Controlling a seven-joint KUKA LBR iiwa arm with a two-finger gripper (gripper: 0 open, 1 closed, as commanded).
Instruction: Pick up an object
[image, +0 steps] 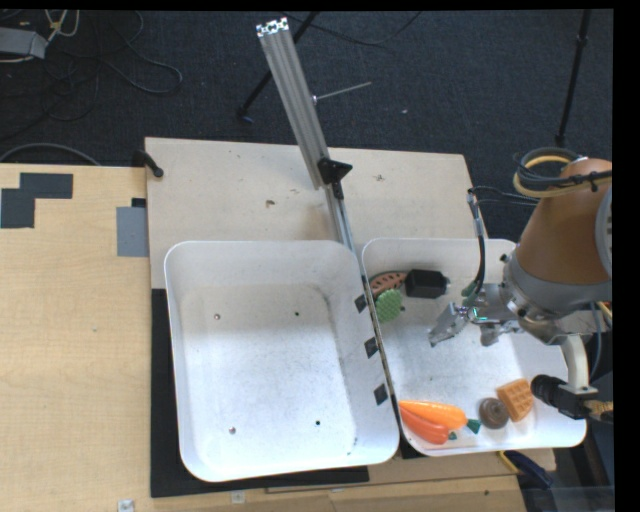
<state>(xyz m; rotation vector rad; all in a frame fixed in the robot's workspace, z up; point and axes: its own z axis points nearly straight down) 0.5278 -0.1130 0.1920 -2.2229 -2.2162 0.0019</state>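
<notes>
With the hand (452, 325) open and holding nothing above the right bin (455, 420), centre it over the black block (425, 283) before descending

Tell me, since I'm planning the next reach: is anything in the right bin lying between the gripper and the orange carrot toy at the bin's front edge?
Nothing visible does. The gripper hangs over bare bin floor, and the stretch down to the carrot toy is bare white plastic. The brown round piece and waffle-like block sit to the carrot's right, off that line.
</notes>
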